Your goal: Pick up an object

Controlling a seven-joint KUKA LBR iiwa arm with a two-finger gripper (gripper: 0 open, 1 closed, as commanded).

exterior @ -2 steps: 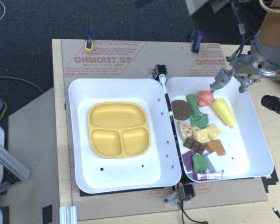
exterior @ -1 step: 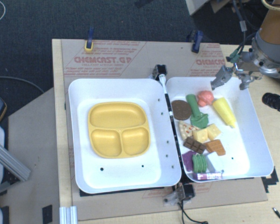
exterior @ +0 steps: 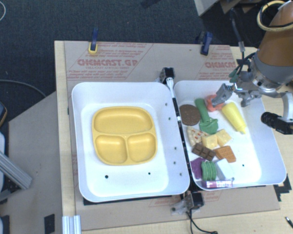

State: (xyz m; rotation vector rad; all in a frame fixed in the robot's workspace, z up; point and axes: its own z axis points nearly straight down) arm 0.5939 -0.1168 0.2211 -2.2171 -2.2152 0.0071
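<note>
The gripper (exterior: 223, 94), whose grip cannot be told, hangs at the right bin's (exterior: 268, 172) twelve o'clock beside the yellow corn cob (exterior: 234, 117), seemingly lining up a pick.

- The single camera sits fixed above the bench (exterior: 136, 57) and looks down at a slant.
- It stands far enough back to take in both white bins: the left bin (exterior: 83, 130) and the right bin (exterior: 263, 150).
- The arm (exterior: 278, 43) enters from the view's right, near the upper corner.

Yellow divided tray (exterior: 123, 134) in left bin (exterior: 83, 145)
</note>
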